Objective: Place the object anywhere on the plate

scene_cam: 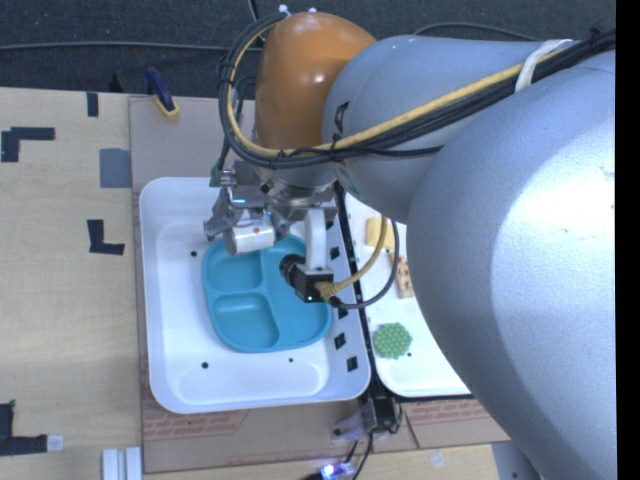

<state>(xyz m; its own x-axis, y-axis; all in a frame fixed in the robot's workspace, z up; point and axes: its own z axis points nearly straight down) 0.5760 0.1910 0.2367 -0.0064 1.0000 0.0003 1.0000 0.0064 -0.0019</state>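
Observation:
A blue divided plate [250, 313] lies in the left white bin [170, 298]. My gripper [262, 240] hangs over the plate's far edge, and the wrist and its cables hide what is below it. In the right bin [425, 373], a green bumpy ball [391, 340] rests near the front. A yellow piece [375, 233] and a small tan piece [404, 278] lie farther back, partly covered by the arm.
The big grey arm covers most of the right bin and the right side of the view. A black divider strip [345, 318] runs between the two bins. Around the bins is a cardboard sheet [140, 148] on the wooden bench.

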